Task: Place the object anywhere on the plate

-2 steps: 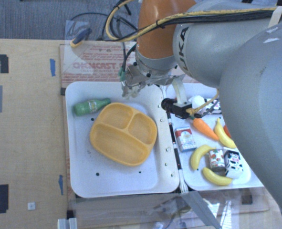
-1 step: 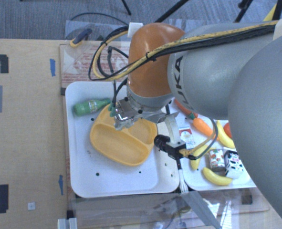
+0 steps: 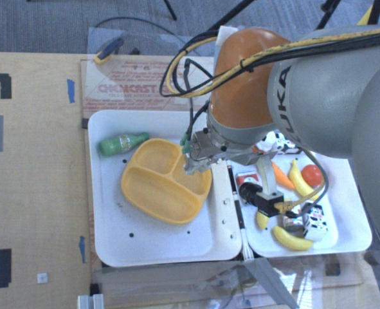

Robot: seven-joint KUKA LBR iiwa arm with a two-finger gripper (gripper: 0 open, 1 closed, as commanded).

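— What's at the far left?

— Bare wooden surface (image 3: 35,172), then the left bin (image 3: 106,237). A green bottle (image 3: 122,143) lies on its side near that bin's top left corner, its neck pointing right, just beside the rim of the plate.

— And the plate itself?

— The yellow plate (image 3: 157,188), split into compartments, sits flat in the left bin, filling its middle and reaching toward its right wall. It's turned at a slant to the bin's edges.

— Where's the gripper?

— The gripper (image 3: 195,159) hangs over the plate's upper right edge, under the arm's orange band. Whether it is open or closed, I cannot tell; the wrist hides too much, and I can't see whether anything is in it.

— Further right?

— The right bin (image 3: 350,237), touching the left one along the middle. An orange carrot (image 3: 280,174) lies next to a banana (image 3: 299,179), and a red ball (image 3: 312,174) rests just beside that banana. Lower down, a second banana (image 3: 291,238) curves along the front, with a black-and-white toy cow (image 3: 315,221) just above it.

— Anything near the bin's top?

— Another black-and-white toy (image 3: 276,143), partly tucked beneath the arm.
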